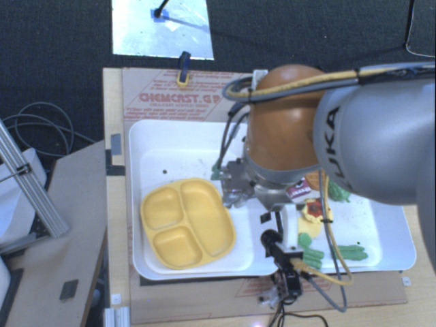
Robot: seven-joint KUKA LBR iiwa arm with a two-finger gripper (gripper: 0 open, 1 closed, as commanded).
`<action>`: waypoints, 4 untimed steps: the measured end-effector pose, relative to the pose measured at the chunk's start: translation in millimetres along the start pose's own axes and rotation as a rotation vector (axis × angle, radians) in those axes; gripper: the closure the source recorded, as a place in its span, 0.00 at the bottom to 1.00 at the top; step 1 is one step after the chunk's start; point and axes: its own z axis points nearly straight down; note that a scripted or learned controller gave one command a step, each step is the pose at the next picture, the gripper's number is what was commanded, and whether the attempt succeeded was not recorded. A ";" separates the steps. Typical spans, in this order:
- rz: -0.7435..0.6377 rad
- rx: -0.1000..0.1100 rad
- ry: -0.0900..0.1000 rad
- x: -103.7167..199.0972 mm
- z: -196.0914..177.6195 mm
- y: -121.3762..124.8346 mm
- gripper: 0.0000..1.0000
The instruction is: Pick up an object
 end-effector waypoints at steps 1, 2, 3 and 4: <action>0.010 -0.020 0.001 -79.3 -19.3 56.4 1.00; -0.006 -0.013 0.006 -3.8 -6.3 26.3 1.00; 0.009 -0.018 0.002 -83.1 -13.6 53.9 1.00; -0.002 -0.014 0.004 -30.9 -2.8 42.6 1.00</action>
